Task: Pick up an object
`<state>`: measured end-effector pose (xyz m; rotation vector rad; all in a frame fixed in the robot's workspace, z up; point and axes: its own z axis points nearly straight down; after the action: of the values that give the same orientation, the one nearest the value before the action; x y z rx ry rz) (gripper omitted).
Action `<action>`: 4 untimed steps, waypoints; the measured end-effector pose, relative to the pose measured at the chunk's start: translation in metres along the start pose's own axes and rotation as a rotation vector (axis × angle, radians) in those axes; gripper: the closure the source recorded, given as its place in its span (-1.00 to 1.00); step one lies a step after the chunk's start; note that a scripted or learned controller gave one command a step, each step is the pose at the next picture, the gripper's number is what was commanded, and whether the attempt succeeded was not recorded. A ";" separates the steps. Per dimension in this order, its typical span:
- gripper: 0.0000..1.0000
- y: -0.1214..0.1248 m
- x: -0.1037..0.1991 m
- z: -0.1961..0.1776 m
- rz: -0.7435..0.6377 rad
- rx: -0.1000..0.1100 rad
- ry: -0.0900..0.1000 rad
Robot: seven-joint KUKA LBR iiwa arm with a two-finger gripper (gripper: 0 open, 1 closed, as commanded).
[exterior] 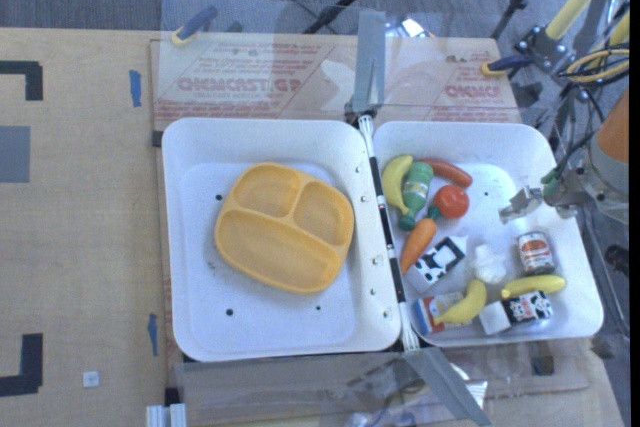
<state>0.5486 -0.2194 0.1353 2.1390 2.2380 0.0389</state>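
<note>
— Yellow plate fills the left bin; is anything picked up?

— Not as far as I can judge. The toys lie in the right bin: a banana, a carrot, a tomato, a small jar.

— And the gripper?

— At the frame's right, over the right bin's right side, just above the jar. Nothing sits between its fingers. Whether they are spread or closed, I cannot tell.

— So what is left?

— Everything, I think: descend, close, lift.
</note>
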 end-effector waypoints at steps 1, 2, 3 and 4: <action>-1.00 0.000 0.000 0.000 0.002 -0.002 -0.001; -1.00 0.002 0.002 0.002 0.000 -0.007 -0.006; -1.00 0.002 0.003 0.002 0.009 -0.008 -0.007; -1.00 0.005 0.004 0.002 -0.016 -0.015 -0.009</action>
<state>0.5530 -0.2157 0.1334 2.1099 2.2423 0.0451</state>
